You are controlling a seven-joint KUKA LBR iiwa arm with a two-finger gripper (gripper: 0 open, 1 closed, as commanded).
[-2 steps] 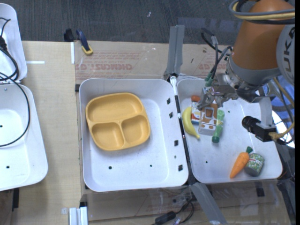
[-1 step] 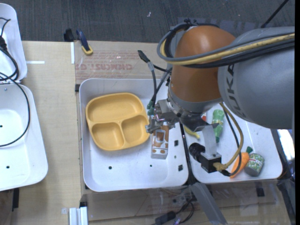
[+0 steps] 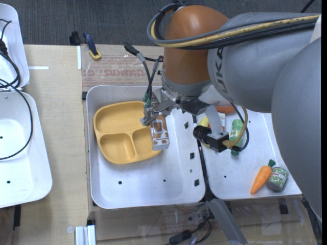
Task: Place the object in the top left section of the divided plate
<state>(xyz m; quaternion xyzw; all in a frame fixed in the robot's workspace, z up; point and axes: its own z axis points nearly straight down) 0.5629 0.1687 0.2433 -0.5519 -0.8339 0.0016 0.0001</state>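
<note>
At the far left, a white tray-like unit [image 3: 15, 152] with black cables [image 3: 13, 80] looped over it sits on the wooden bench [image 3: 61, 111]. Near the bench's top edge lies a small blue-and-yellow tool [image 3: 92, 47].

Next comes the left white bin [image 3: 133, 193], and in its upper left part lies the yellow divided plate [image 3: 122, 131], with 3 sections: 1 long section along its upper side and 2 smaller ones below. All 3 look bare.

The jaws [image 3: 157, 129] hang over the plate's right edge, where the long upper section meets the lower right one. A small brown-and-white, box-like object [image 3: 160, 132] shows right at the fingertips, upright and overlapping the plate's rim; whether the jaws actually clamp it or merely stand against it cannot be told from this angle, nor how far apart they are.

Above them the arm's orange band [image 3: 191, 37] and grey body [image 3: 276, 60] cover the upper right of the view, with black and yellow hoses running along it.

In the right white bin [image 3: 240, 185], partly under the arm, stand a green bottle-shaped item [image 3: 236, 131] and something yellow [image 3: 204, 122] beside the wrist's black fitting [image 3: 210, 138]. Further right and lower lie a toy carrot [image 3: 261, 178], tilted, and just beside it a small grey-green can-like item [image 3: 278, 178], the 2 touching or nearly so.
</note>
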